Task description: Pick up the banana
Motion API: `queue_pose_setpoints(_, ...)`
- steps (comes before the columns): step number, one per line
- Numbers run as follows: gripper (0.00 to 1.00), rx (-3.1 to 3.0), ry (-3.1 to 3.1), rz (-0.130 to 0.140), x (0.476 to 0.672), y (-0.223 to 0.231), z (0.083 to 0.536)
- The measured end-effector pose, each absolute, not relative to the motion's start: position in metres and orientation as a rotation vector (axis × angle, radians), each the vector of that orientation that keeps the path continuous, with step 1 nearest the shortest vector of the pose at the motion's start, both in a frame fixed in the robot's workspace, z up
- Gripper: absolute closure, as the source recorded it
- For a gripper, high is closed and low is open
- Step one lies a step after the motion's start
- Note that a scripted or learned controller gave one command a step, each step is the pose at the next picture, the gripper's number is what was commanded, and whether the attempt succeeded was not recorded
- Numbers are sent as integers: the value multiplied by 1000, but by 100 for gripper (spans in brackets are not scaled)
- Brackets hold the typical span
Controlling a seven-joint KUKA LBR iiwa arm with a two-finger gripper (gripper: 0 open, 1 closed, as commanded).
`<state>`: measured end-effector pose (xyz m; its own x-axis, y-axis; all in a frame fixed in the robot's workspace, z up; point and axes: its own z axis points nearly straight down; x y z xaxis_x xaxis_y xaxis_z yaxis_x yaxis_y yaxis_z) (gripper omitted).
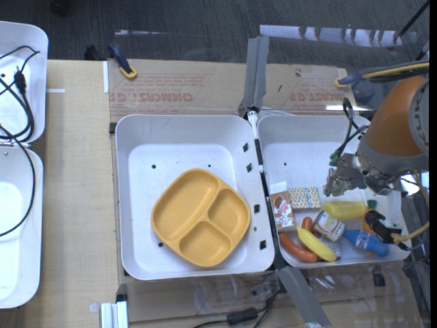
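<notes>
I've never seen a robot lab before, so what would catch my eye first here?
Probably the yellow plate, alone in the left bin. Next, the arm with its orange band, its gripper over the right bin, where a banana lies among crowded toy groceries.

The gripper (pixel 341 181) hangs over the right bin (pixel 300 142), above the yellow bottle (pixel 345 210). The banana (pixel 315 244) lies near the bin's near edge beside a hot dog (pixel 297 248). A yellow divided plate (pixel 200 217) sits in the left bin (pixel 136 183).
</notes>
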<state>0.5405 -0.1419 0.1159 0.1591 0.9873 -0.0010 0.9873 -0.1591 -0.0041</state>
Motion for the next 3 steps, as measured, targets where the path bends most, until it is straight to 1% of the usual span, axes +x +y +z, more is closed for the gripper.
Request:
queue_pose_setpoints(1, 100, -2527, -1864, 7, 592, -111, 202)
queue_pose_setpoints(2, 0, -2527, -1863, 8, 592, -111, 202)
queue_pose_setpoints(3, 0, -2480, -1921, 8, 522, -160, 137)
